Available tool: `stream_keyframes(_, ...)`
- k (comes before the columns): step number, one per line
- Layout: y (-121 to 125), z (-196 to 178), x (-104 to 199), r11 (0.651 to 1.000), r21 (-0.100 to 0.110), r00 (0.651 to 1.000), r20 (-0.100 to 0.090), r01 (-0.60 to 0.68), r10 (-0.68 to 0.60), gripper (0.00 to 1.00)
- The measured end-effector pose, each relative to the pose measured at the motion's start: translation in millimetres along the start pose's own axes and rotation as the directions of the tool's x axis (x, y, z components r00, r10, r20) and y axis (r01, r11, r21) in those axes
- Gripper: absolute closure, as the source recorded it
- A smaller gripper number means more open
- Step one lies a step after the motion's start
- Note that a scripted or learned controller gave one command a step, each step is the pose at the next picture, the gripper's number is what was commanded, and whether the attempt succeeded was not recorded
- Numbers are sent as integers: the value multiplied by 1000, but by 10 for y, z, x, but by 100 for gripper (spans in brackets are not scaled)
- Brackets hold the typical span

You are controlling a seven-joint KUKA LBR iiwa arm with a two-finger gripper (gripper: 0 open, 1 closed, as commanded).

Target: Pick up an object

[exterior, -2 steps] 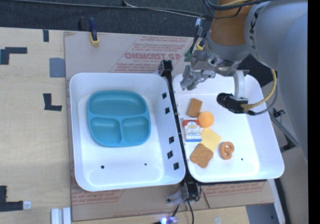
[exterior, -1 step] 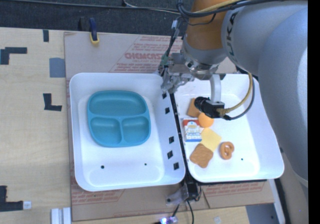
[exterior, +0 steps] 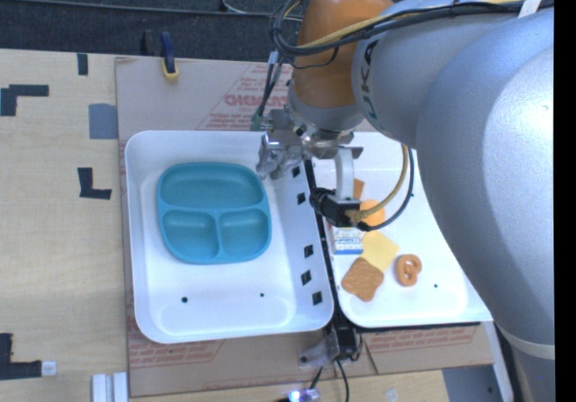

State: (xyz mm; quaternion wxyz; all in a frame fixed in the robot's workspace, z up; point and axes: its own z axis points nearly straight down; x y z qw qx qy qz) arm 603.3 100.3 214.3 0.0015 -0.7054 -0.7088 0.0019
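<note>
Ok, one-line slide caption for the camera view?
Grey arm above two white bins: blue divided plate left; brown toast-shaped piece, yellow slice, orange ring right.

I count two white bins: left bin (exterior: 135, 238) and right bin (exterior: 450, 301). Blue divided plate (exterior: 214, 211): one. Brown toast piece (exterior: 362, 280): one. Yellow slice (exterior: 381, 250): one. Orange ring (exterior: 408, 270): one. Printed card (exterior: 345, 241): one. Partly hidden orange piece (exterior: 372, 211): one.

Blue plate (exterior: 214, 213) in left bin (exterior: 225, 312), toast (exterior: 362, 280) in right
</note>
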Motion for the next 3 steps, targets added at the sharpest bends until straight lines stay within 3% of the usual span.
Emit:
stream_keyframes(2,-22,-205,22,1000,-4,1000,-1,-3,3,100)
stream_keyframes(3,-26,-194,21,1000,-2,1000,0,-4,4,0)
